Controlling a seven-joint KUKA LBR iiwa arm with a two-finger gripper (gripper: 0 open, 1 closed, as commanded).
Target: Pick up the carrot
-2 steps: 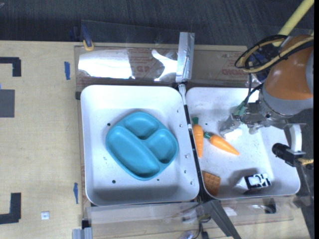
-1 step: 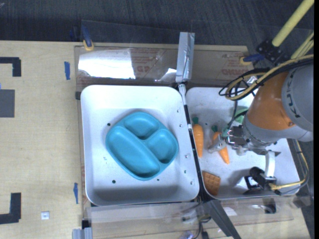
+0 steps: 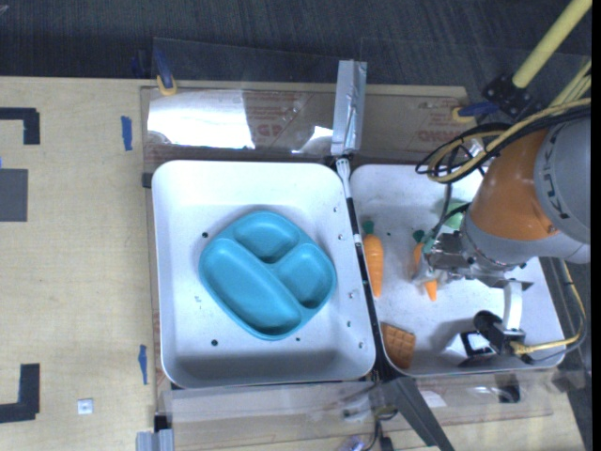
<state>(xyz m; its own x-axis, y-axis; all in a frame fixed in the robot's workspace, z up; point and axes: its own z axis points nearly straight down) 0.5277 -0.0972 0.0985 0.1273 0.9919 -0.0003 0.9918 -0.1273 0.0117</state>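
Single fixed camera looking down at a slant from above the bench (image 3: 66,252), taking in both white bins: left bin (image 3: 178,191), right bin (image 3: 399,181). Arm (image 3: 526,200) reaching in from the right. Moderately near framing.

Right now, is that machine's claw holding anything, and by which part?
Cannot be told. The gripper sits low in the right bin, orange bits showing beside it, while the carrot lies apart, ungripped.

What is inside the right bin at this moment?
The right bin holds a carrot by its left wall, a waffle-like piece near the front, and a small orange piece. The arm covers the bin's right part.
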